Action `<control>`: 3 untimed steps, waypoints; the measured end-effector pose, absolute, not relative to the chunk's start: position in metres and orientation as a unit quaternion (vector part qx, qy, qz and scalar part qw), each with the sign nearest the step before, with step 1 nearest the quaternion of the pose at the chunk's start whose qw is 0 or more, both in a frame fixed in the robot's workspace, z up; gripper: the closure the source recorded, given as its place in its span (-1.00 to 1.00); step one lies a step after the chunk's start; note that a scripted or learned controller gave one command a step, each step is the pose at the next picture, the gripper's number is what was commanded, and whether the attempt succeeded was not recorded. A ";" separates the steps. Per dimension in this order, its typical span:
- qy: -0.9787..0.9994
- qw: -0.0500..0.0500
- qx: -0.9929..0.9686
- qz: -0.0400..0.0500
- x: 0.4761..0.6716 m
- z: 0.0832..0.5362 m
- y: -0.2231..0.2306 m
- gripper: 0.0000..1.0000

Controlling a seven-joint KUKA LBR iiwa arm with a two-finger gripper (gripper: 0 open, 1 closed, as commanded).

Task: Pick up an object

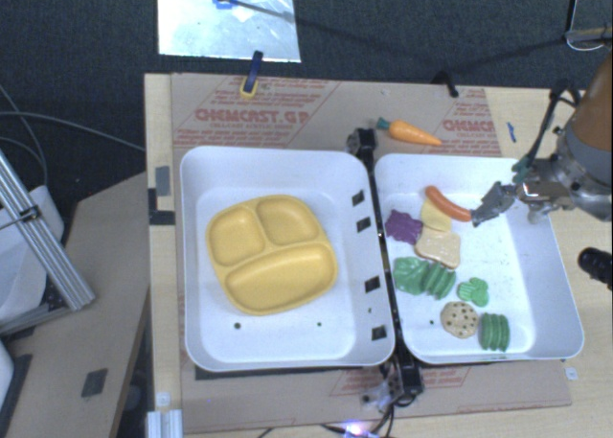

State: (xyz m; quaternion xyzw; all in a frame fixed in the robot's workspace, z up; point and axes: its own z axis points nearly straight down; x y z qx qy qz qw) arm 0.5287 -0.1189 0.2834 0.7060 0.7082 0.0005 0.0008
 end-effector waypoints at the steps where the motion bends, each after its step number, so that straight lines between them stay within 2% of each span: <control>1: 0.707 -0.003 0.707 -0.002 0.484 0.203 -0.116 -1.00; 2: 0.708 0.002 0.707 0.001 0.488 0.218 -0.116 1.00; 3: 0.709 -0.002 0.705 0.000 0.486 0.165 -0.083 1.00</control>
